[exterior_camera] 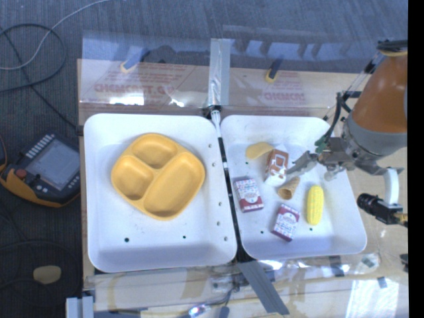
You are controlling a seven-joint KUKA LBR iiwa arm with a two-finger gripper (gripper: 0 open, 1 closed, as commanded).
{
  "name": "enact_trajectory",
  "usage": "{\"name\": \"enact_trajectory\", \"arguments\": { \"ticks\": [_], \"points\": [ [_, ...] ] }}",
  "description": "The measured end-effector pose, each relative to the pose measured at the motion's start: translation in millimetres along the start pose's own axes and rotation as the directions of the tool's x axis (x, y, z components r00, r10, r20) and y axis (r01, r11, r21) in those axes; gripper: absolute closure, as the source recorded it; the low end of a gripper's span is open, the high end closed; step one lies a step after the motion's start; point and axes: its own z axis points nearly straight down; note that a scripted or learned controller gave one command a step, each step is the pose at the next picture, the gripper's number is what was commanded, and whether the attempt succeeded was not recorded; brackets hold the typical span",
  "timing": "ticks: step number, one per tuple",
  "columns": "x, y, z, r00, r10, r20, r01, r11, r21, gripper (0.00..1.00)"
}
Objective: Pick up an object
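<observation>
Gripper [296,167] hovers just above the ice-cream cone [287,190], left of the corn cob [315,205]; finger state unclear.

A single fixed camera looks down at a slant from above the surface [291,85], far enough to take in both white bins, left [99,244] and right [344,237], with floor [40,58] around; the arm [387,105] enters from the right.
</observation>
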Motion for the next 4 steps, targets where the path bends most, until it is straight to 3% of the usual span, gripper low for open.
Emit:
{"name": "enact_trajectory", "arguments": {
  "ticks": [1,2,3,4],
  "points": [
    [15.6,58.3,62.3,0.96,0.279,-0.001,-0.279,0.96,0.002,0.0],
    [20.2,81.6,128.2,0.949,0.315,0.004,-0.315,0.949,-0.013,0.0],
    [20.5,82.4,122.1,0.95,0.313,0.005,-0.313,0.95,-0.012,1.0],
    [60.7,86.7,8.6,0.994,0.109,0.002,-0.109,0.994,-0.001,1.0]
  ]
}}
